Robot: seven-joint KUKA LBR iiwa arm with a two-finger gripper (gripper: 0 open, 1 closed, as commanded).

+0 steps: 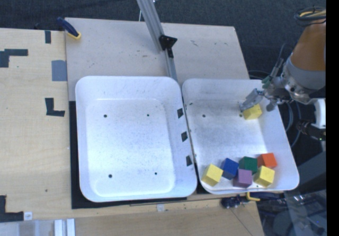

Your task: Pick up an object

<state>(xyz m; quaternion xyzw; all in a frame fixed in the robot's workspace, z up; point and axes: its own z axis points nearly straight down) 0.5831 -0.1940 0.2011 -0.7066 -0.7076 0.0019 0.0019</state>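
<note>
My gripper point(250, 106) reaches in from the right over the upper right part of the right bin point(212, 87). A small yellow block point(253, 113) sits tilted at its fingertips, and the fingers look shut on it. Several more blocks lie clustered at the right bin's front edge: a yellow one point(213, 174), a blue one point(230, 167), a green one point(248, 164), a purple one point(244, 177), an orange one point(268, 159) and another yellow one point(265, 176).
The left bin point(85, 97) lies beside the right one, sharing a raised middle rim. A slanted metal bar point(148, 7) with a black clamp point(167, 42) runs down to the bins' back edge. The grey and orange arm point(307, 65) stands at the right.
</note>
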